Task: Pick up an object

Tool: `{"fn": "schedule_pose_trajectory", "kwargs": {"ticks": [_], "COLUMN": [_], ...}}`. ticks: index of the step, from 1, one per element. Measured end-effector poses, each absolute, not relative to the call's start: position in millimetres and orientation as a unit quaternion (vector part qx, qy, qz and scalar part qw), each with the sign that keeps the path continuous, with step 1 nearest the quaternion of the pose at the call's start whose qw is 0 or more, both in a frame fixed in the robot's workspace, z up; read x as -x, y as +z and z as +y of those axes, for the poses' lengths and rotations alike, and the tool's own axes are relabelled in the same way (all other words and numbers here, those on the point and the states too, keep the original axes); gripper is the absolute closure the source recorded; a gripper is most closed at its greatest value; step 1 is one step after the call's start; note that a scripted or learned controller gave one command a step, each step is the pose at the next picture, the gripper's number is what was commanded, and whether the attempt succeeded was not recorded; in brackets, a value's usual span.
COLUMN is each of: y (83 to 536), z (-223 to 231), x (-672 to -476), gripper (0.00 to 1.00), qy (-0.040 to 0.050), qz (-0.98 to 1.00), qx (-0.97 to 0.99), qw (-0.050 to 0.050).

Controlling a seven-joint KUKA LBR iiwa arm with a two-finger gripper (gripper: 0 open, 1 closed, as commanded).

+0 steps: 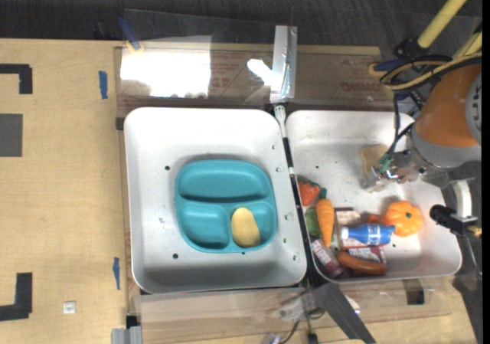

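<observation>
My gripper reaches in from the right and hangs low over the back middle of the right bin. A small tan object lies right at its tip; I cannot tell whether they touch. Toy foods crowd the bin's front: an orange pumpkin, a carrot, a blue and white bottle, a brown sausage and a red piece.
The left bin holds a teal divided plate with a yellow potato in its front right compartment. A clear plastic panel stands behind the bins. Cables and a yellow pole sit at the back right.
</observation>
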State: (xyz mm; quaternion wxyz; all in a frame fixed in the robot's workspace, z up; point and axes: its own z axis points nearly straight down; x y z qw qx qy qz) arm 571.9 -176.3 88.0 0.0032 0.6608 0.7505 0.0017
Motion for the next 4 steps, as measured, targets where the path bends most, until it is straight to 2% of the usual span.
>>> {"fn": "schedule_pose_trajectory", "kwargs": {"ticks": [1, 2, 3, 4], "y": [87, 87, 157, 94], "z": [-176, -194, -157, -197], "x": [-571.4, -506.5, -480.2, -480.3], "gripper": [0.0, 0.0, 0.0, 0.0], "qy": [0.0014, 0.0007, 0.0004, 0.0011], "qz": [0.75, 0.75, 0.603, 0.642], "qx": [-0.661, -0.662, -0.798, -0.767], "qw": [0.002, 0.002, 0.0, 0.0]}}
